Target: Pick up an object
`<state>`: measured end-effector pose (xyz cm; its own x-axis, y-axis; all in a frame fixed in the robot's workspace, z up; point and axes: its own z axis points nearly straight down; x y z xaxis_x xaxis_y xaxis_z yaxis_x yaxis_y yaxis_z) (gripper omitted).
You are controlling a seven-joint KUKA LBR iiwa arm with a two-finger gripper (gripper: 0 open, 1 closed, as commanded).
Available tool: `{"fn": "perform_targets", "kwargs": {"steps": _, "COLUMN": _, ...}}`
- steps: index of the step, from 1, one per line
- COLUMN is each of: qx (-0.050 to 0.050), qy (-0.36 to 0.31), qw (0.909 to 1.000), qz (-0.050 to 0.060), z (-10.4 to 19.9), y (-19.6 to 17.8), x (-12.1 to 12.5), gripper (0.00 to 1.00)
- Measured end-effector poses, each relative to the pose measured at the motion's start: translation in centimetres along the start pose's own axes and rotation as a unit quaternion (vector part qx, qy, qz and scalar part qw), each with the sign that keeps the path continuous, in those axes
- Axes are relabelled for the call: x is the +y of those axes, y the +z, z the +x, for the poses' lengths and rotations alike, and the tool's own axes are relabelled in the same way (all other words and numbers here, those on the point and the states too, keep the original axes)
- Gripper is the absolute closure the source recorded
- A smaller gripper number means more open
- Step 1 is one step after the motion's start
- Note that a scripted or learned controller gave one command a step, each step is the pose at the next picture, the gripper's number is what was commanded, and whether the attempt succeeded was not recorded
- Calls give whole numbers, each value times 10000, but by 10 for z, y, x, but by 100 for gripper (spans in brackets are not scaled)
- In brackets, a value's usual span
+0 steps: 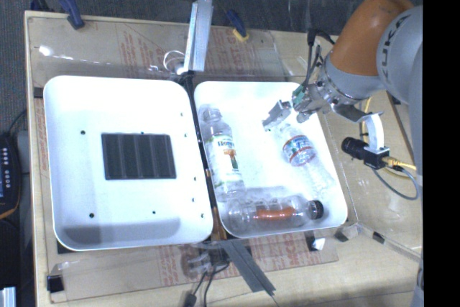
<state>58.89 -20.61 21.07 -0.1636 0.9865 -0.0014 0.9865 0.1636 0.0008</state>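
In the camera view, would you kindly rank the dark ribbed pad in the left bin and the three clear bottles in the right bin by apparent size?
Largest to smallest:
1. Dark ribbed pad
2. Bottle along the front wall and bottle by the divider: too alike to separate
3. Bottle with the red-and-blue label, looks smallest, though its clear body is hard to trace

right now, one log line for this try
tool: over right bin | nearest: bottle with blue label | held: nothing seen

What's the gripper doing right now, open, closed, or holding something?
Gripper: in the right bin, just above the red-labelled bottle; open or closed cannot be told, and nothing is seen held.
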Motion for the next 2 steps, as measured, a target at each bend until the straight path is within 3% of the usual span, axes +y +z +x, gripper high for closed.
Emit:
{"fn": "perform_targets", "kwargs": {"steps": 1, "qx": 5, "qy": -317, "qw": 9995, "qz": 5, "z": -8, "y": 21, "x": 37, "gripper": 0}}
{"fn": "perform_targets", "kwargs": {"steps": 2, "qx": 10, "qy": -1112, "qw": 9938, "qz": 12, "z": -3, "y": 79, "x": 0, "gripper": 0}}
